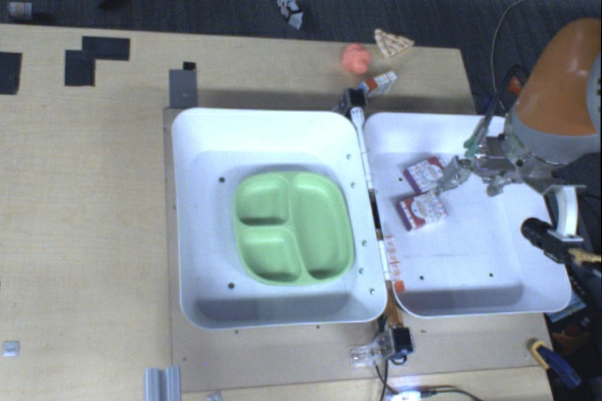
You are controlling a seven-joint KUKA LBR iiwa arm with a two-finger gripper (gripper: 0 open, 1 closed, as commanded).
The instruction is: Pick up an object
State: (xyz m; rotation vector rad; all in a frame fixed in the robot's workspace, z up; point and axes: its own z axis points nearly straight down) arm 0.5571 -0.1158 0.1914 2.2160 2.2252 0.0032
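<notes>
grey arm (555,140) w/ orange band, metal two-finger gripper (453,175), thin black cable overhead.

The red-and-white packets (422,192) carry print too blurred to read.

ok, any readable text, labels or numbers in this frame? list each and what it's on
None can be read.
Upper red-and-white packet in the right bin: has print, too blurred to read.
Lower red-and-white packet: same, too blurred.
Orange-and-white strip on the rim between the bins: possible marks, too small to read.
Small tube behind the bins: any label is too small to read.
Green tray: no text visible.
</notes>
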